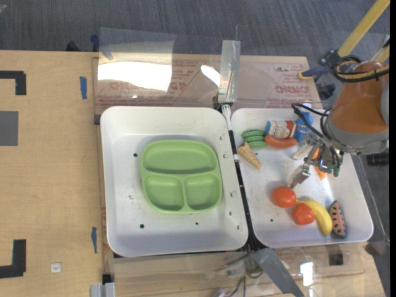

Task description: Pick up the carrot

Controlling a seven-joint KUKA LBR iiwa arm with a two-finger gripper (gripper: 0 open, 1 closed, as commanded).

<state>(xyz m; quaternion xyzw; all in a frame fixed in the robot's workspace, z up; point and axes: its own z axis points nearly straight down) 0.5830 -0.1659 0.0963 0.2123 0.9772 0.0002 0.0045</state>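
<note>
Orange carrot [321, 167], mostly hidden, beside hand [309, 164]

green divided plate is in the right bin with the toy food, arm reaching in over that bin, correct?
Not quite. The camera view shows the green divided plate in the left bin, by itself. The toy food lies in the right bin, and the arm does reach in over that bin.
</note>
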